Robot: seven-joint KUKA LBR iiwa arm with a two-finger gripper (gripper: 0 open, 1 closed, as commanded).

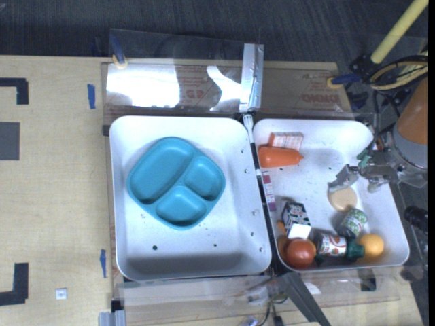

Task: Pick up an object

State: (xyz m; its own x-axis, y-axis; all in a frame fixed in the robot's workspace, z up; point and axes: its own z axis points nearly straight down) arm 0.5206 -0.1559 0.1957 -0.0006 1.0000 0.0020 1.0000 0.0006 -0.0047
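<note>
My gripper (359, 180) hovers over the right side of the right bin (319, 131), reaching in from the right edge. Its fingers stand apart, open, with nothing between them. Just below it lies a pale beige round piece (343, 198). A green can (354, 221) sits a little further toward the front. An orange carrot-like item (279, 157) and a small printed box (286, 141) lie at the bin's back left. Along the front wall are a red tomato (300, 251), a lying bottle (332, 245) and an orange ball (372, 244).
The left bin (129, 250) holds a blue divided plate (177, 180). A black and white carton (296, 214) lies near the divider between the bins. Cables and a yellow pole (401, 22) crowd the back right. The right bin's middle floor (312, 182) is bare.
</note>
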